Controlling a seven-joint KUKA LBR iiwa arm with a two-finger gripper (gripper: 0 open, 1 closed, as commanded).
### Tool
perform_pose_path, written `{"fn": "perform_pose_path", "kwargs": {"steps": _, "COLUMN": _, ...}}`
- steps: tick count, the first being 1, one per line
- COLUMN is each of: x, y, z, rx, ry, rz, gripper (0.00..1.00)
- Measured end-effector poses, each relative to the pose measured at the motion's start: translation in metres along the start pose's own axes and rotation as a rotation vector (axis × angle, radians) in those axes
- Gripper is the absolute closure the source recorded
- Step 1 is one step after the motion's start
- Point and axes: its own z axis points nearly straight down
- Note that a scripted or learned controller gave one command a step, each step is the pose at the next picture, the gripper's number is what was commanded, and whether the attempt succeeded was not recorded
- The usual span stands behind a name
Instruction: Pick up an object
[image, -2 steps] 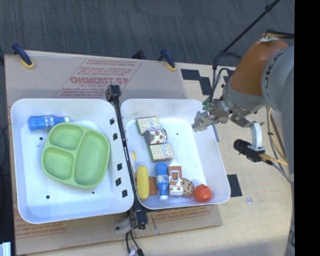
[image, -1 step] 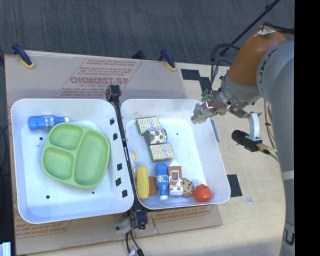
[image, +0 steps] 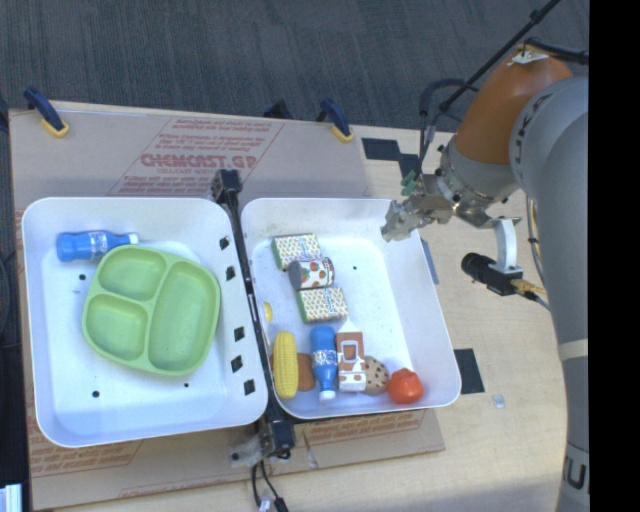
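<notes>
My gripper (image: 398, 224) hovers over the far right rim of the right bin (image: 420, 300), well above the objects. Nothing shows between its fingers. In the right bin lie three small printed boxes (image: 310, 272) in a column, a corn cob (image: 285, 364), a blue bottle (image: 323, 361), a red and white carton (image: 350, 361), a cookie (image: 375, 374) and a red tomato (image: 405, 386) along the near edge. The nearest box lies down and to the left of the gripper.
The left bin (image: 60, 400) holds a green divided plate (image: 152, 311) and a blue bottle (image: 90, 243) at its far left. A black divider clip (image: 228, 183) sits between the bins. Cardboard (image: 200, 150) lies under both bins, with blue clamps (image: 45, 110) at the back.
</notes>
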Motion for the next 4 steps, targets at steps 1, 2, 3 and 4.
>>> {"fn": "perform_pose_path", "kwargs": {"steps": 1, "x": 0.016, "y": -0.041, "z": -0.016, "rx": 0.003, "ry": 0.001, "rz": 0.004, "gripper": 1.00}}
{"fn": "perform_pose_path", "kwargs": {"steps": 2, "x": 0.000, "y": 0.010, "z": -0.002, "rx": 0.001, "ry": 0.000, "rz": 0.000, "gripper": 1.00}}
{"fn": "perform_pose_path", "kwargs": {"steps": 3, "x": -0.001, "y": -0.018, "z": -0.066, "rx": 0.000, "ry": 0.000, "rz": 0.004, "gripper": 1.00}}
{"fn": "perform_pose_path", "kwargs": {"steps": 4, "x": 0.026, "y": 0.032, "z": -0.019, "rx": 0.002, "ry": 0.000, "rz": 0.001, "gripper": 1.00}}
